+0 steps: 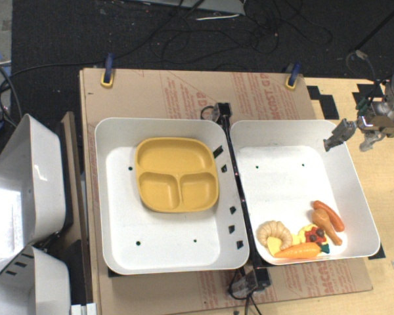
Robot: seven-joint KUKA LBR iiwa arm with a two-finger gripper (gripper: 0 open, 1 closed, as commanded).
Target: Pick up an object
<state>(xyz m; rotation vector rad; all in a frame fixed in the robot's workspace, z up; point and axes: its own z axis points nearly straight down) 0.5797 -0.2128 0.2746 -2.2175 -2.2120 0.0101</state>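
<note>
Clearly spread and holding nothing, the claw (353,135) hangs over the right bin's (282,176) far right rim. The toy food lies well below it, toward that bin's near corner: a carrot (299,251), two sausages (329,220), and a pale croissant-like piece (274,231) close together. Each looks light, stiff and smooth; I'd pinch the carrot across its middle. Crowding neighbours and the bin wall may obstruct the fingers. Far to the claw's left sits a yellow divided plate (177,174).

- Even, bright overhead light; the white bins (285,176) look slightly washed out.
- Shadows are soft and short.
- Glare streaks a white container (20,182) beyond the bench's (177,97) left edge.
- The dark floor (52,25) loses detail; focus is mildly soft.
</note>
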